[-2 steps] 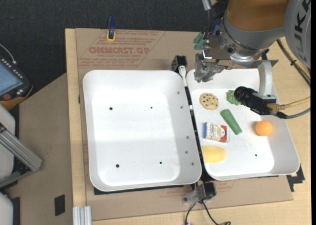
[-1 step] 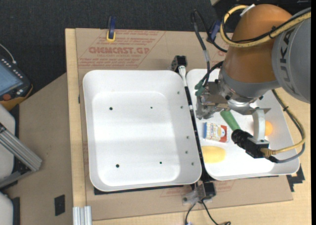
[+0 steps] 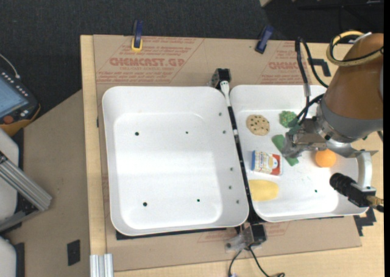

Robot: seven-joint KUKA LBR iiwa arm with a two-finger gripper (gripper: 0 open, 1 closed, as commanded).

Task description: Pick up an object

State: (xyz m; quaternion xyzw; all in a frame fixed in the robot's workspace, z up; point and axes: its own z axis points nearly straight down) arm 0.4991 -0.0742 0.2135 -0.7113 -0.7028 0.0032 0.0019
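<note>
- Cardboard sheet under the bins is showing red print "CHEMCAST G.P" at top left, w/ a smaller red line above and another below it; both too small to read.
- Same red print is repeating at top right of the sheet, cut off by the right bin & arm; only "CHEMCA" approx. legible.
- Small carton in the right bin is carrying a blue/red label; text not legible.
- Screen device at left edge is showing a lit display; nothing readable.
</note>
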